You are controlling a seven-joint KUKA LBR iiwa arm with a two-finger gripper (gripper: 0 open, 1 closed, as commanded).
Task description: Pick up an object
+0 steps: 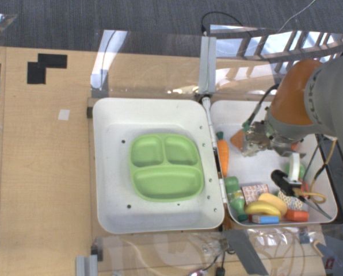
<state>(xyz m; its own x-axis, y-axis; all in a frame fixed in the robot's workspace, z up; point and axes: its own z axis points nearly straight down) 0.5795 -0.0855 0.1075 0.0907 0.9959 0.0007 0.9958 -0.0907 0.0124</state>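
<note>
We find the grey arm with its orange band reaching into the right-hand shallow white bin (327, 180), its two-finger gripper (256, 145) lowered near the bin's upper left area. How the claw is set we cannot tell. An orange wedge-shaped item (237, 139) lies just beside the gripper on its left; contact is not confirmed. The remaining candidates sit apart: an orange toy carrot (223, 157) along the bin's left wall, a yellow toy banana (266, 205) and a small patterned box (253, 193) crowded at the near edge. The left-hand white bin (111, 154) carries a green three-compartment plastic tray (166, 167). We judge the gripper's position favours the isolated wedge, clear of the clutter. Nothing is seen lifted.
</note>
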